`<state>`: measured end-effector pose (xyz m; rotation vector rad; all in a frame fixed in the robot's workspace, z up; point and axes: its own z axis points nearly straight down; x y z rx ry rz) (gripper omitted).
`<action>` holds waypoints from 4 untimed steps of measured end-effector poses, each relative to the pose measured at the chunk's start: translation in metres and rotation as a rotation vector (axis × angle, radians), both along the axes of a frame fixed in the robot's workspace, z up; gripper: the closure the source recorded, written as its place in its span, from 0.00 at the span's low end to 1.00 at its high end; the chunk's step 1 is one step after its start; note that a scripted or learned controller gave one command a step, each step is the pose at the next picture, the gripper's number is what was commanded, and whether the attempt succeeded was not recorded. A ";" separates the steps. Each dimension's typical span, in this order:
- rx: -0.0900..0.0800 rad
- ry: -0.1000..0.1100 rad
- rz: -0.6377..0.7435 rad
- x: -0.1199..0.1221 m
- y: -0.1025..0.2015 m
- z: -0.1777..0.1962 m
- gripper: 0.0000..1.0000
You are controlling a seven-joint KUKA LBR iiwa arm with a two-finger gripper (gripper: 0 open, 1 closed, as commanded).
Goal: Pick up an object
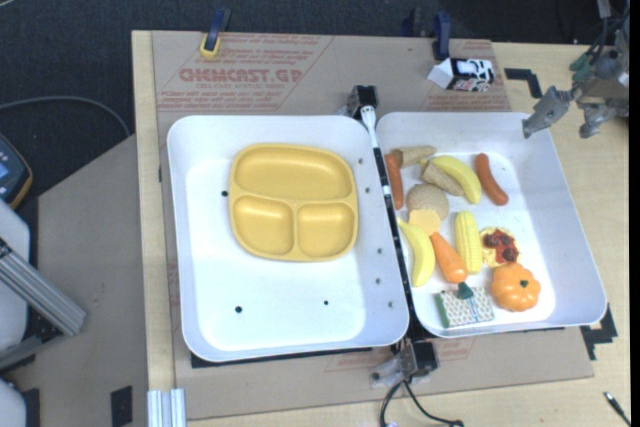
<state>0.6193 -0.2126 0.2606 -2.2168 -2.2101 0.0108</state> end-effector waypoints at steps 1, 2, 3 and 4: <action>-0.003 -0.013 0.003 0.002 0.000 0.007 0.00; -0.002 -0.009 0.002 -0.002 -0.008 -0.042 0.00; -0.001 -0.007 0.003 -0.008 -0.010 -0.104 0.00; 0.004 -0.008 0.006 -0.001 -0.005 -0.165 0.00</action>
